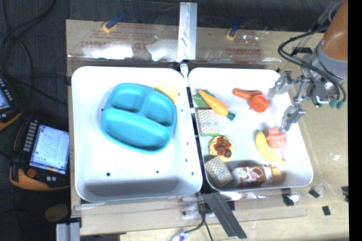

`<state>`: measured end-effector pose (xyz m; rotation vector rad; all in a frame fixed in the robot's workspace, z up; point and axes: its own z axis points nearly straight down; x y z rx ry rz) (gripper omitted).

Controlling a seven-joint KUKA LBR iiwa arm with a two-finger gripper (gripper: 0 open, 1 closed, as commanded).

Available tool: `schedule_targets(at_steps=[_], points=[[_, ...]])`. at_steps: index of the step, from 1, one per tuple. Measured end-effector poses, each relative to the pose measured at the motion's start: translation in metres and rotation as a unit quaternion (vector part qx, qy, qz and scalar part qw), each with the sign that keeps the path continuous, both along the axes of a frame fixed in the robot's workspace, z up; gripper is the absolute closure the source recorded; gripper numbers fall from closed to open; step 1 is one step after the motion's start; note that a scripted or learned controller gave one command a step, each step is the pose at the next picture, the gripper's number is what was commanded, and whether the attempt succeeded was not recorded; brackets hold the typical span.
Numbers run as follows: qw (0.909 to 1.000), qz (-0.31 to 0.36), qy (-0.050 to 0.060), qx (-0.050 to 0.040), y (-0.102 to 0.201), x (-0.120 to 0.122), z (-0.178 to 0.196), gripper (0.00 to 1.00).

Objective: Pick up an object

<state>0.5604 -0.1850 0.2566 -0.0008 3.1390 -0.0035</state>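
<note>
My gripper [284, 102] hangs over the right side of the right bin [249, 74], open, with only white bin floor between its fingers. One finger [277, 86] points toward a red pepper-like toy [253, 98]. The other finger [291, 116] ends just above a pink-red fruit [275, 137] that rests on a yellow banana [264, 147]. An orange carrot [215, 103] lies at the bin's upper left. A brown bottle [251, 175] lies along the near wall.
The right bin also holds a checked packet [207, 121], a round pizza-like toy [221, 146] and a wrapped item [218, 172]. The left bin [90, 177] carries a blue divided plate [139, 115] with a yellow piece [167, 91] behind it. Black cables [300, 54] loop near the wrist.
</note>
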Motion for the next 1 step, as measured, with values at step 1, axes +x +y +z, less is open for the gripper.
schedule_targets(at_steps=[1], points=[[0.9947, 0.103, 0.0, -0.0006, -0.0092, 0.0517, -0.0422, 0.0]])
